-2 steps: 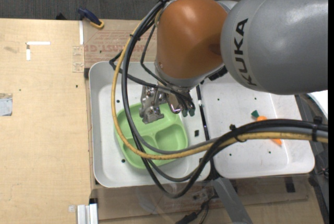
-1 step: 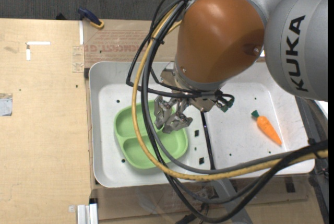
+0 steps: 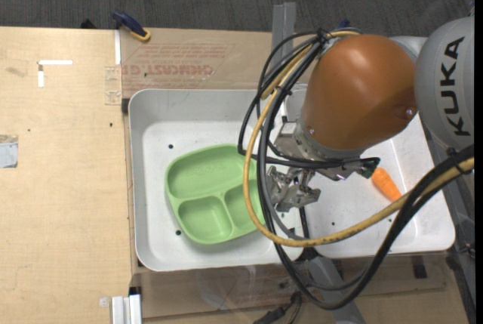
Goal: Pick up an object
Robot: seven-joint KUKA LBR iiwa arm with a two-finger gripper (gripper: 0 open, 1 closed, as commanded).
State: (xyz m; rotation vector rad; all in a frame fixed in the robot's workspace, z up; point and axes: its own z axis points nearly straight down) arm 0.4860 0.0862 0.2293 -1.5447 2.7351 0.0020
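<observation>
A green tray [image 3: 215, 194] lies in the left bin [image 3: 143, 164]. The tool [image 3: 293, 192] hovers at its right rim, grip state unclear. Lower squarely over the rim before closing.

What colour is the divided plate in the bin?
Light green plate, seen in the camera view.

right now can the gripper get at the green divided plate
Probably yes. The gripper hangs right over the green divided plate's right edge in the left bin, with nothing lying on the plate.
</observation>
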